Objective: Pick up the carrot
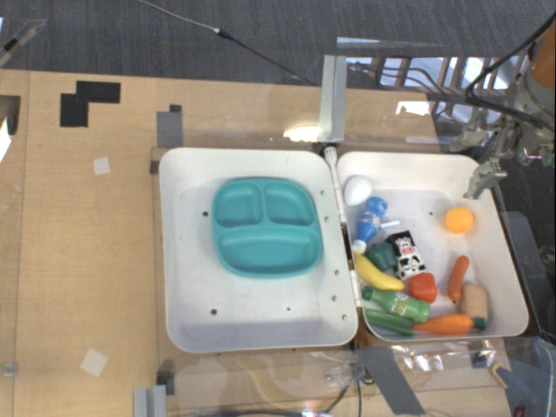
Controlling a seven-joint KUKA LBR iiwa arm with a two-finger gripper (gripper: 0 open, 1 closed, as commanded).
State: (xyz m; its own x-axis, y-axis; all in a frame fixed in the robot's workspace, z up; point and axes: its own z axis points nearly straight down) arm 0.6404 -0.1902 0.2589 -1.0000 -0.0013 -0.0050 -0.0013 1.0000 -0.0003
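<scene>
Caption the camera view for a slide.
Gripper at the right bin's far corner; orange carrot lies untouched along its near edge.

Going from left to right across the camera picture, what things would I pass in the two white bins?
Teal divided plate → white egg → yellow banana → red pepper → orange ball → beige piece by the right wall.

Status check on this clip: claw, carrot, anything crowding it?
Claw above right bin's far right corner, carrying nothing. Orange tapered carrot untouched at near wall. Green bottle and tan block crowd it.
</scene>
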